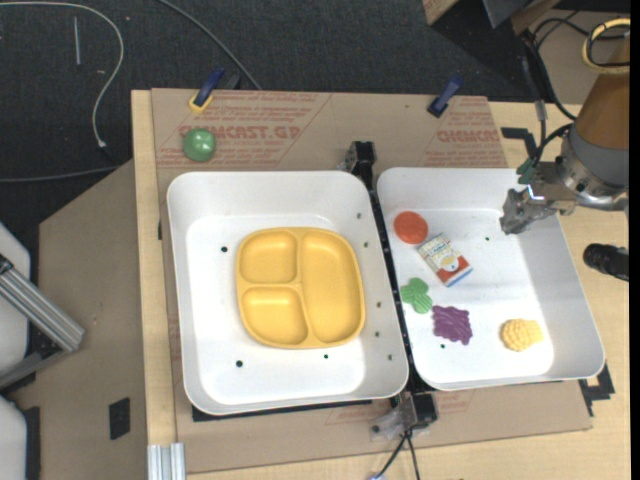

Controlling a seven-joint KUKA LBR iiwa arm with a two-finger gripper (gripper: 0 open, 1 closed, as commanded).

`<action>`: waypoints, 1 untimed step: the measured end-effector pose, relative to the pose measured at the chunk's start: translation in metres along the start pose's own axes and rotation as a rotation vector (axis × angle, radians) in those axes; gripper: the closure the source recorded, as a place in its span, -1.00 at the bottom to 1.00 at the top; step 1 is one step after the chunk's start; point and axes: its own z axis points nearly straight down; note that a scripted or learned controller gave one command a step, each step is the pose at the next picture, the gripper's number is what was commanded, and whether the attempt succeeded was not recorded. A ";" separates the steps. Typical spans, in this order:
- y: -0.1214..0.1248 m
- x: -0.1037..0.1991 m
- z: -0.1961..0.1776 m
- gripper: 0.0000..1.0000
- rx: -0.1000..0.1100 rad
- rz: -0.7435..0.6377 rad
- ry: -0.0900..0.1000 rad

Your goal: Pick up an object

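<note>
At right bin's [560, 363] far right rim: claw [518, 211] hovering, grip state indeterminable; open floor between it and carton [444, 259].

The cardboard sheet [300, 128] bears faint red print, seemingly "GEMCAST G.P", twice.

The arm [608, 118] is cut off by the right edge. Its hand [517, 211] is too small to read; the carton's [444, 259] print is illegible.
</note>
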 end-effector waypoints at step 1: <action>-0.009 0.055 0.009 1.00 0.001 -0.002 0.001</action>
